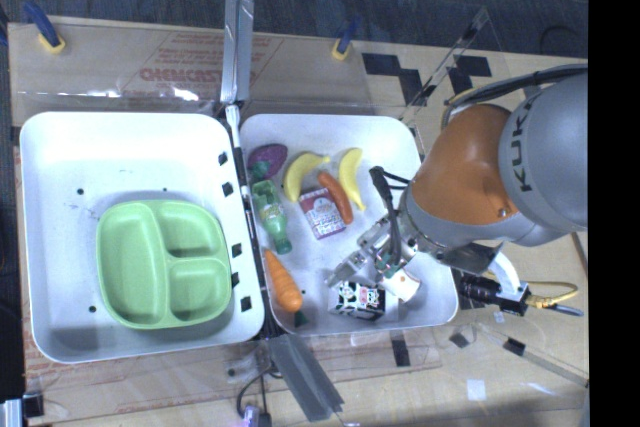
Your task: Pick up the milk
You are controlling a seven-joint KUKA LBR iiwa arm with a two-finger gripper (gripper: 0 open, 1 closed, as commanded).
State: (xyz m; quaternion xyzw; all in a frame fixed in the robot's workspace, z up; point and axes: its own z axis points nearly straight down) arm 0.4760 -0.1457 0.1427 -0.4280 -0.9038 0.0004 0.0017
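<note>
The milk [360, 299], a small carton patterned in black and white cow patches, lies on its side on the floor of the right-hand bin [300, 127], close to that bin's near wall and toward its right corner.

Both white bins [60, 155] look like smooth matt plastic; the green tray [165, 265] is glossy plastic, the bench [150, 55] pale wood, the arm [540, 165] satin grey and orange metal, the milk [360, 299] printed carton

The pincer [378, 260] partly hides the milk [360, 299]; its grip is unclear.
</note>
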